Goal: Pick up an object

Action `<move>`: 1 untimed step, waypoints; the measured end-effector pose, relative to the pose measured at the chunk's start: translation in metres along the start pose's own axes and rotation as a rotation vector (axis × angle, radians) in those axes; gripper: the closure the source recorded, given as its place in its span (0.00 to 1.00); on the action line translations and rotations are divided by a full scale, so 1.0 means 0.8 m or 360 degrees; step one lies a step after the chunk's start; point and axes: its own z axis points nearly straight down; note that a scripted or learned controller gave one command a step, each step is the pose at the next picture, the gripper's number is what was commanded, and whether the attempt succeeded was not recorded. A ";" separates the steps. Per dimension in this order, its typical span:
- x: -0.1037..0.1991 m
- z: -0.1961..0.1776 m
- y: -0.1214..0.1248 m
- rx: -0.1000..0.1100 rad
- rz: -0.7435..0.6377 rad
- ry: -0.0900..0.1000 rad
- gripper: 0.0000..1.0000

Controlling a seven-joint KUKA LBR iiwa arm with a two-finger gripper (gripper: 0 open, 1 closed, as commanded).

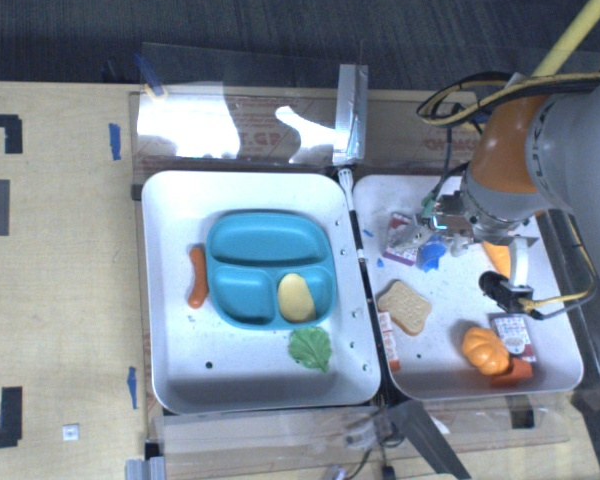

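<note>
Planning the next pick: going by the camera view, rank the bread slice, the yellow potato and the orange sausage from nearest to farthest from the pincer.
1. Bread slice, right bin, just below-left of the pincer.
2. Yellow potato, in the blue tray, left bin.
3. Orange sausage, left of the tray, farthest.

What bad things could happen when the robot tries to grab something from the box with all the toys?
1. The gripper sits low in the right bin, close to the wall shared with the left bin, so it might bump that wall.
2. A blue piece lies right beside the gripper, so it could get pushed instead of picked up.
3. The black cable trails over the orange toy and could snag things.
</note>
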 end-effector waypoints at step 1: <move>-0.006 0.008 0.034 0.0002 -0.0066 0.0006 0.00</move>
